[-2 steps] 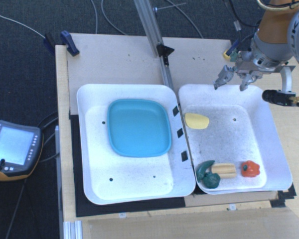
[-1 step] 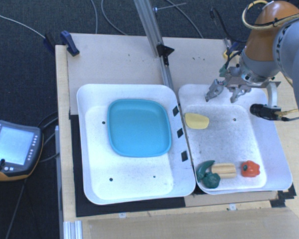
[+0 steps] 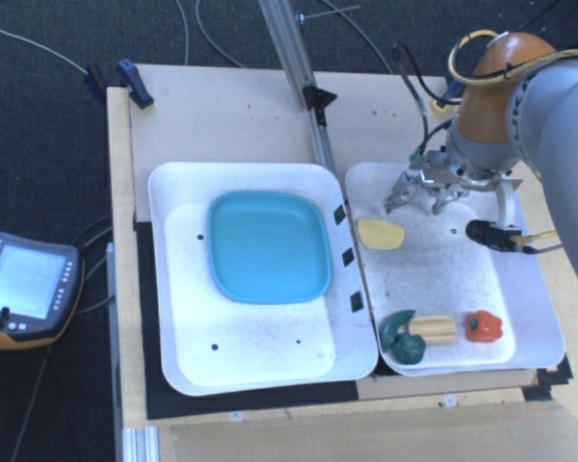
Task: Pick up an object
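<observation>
My gripper (image 3: 419,198) hovers over the far part of the right bin (image 3: 520,287), its fingers spread open with nothing between them. Just below and left of it a pale yellow, flat rounded piece (image 3: 380,234) lies on the bin floor, apart from the fingers. Along the bin's near edge lie a dark green toy (image 3: 403,337), a tan wooden block (image 3: 433,329) and a red toy pepper (image 3: 483,326).
The left bin (image 3: 178,258) holds a blue square plate (image 3: 269,245). A slanted metal rail (image 3: 294,46) runs down between the bins. A teach pendant (image 3: 24,285) lies off the bench at the left.
</observation>
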Available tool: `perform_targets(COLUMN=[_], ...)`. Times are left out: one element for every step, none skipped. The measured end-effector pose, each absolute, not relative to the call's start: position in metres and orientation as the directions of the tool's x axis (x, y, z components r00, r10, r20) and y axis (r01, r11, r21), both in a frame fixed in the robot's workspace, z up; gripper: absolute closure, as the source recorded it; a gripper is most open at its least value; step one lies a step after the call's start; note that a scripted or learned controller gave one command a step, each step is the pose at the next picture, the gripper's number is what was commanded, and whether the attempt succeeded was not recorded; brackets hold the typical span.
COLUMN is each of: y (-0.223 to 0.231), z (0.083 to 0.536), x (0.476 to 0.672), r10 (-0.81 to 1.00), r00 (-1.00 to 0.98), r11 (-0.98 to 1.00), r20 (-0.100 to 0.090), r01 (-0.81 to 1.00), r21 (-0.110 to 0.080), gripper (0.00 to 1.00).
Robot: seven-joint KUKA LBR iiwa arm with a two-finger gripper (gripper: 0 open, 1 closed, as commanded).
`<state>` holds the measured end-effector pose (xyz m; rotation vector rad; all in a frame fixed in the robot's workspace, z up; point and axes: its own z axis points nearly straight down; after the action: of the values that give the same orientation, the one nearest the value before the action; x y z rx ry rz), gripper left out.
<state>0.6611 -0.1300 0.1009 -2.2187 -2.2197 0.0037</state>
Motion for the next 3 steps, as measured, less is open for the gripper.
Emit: perform_targets(y=[-0.130,-0.134,-0.134], z=[0.115,0.178,0.231], x=[0.663,0.667,0.669], r10=[1.000,1.000,1.000], r00=[-0.001,0.000,0.000], r11=[0.001,0.000,0.000], r20=[-0.001,-0.001,-0.001], r01=[1.000,1.000,1.000], r21=[0.003,0.006,0.006], gripper=[1.00,1.00,1.00])
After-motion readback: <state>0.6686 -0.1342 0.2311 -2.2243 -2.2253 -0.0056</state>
